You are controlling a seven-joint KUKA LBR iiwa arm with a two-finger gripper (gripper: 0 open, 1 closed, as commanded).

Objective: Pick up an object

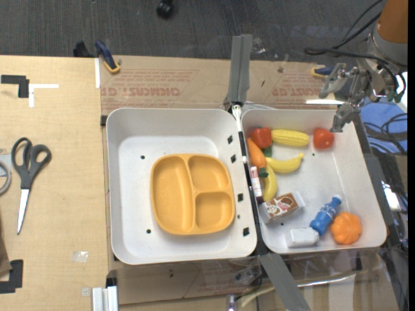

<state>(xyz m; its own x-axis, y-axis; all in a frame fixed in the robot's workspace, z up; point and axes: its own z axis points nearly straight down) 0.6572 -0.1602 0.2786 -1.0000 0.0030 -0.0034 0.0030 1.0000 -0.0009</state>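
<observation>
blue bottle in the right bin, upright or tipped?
Tipped. The blue bottle lies on its side on the floor of the right bin, its length running diagonally, lower end beside the orange fruit.

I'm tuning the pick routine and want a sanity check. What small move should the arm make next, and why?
Probably lower the gripper slightly toward the small red round tomato. The gripper hovers at the right white bin's upper rim, just up and right of the tomato, which lies apart from the yellow corn cob.
</observation>
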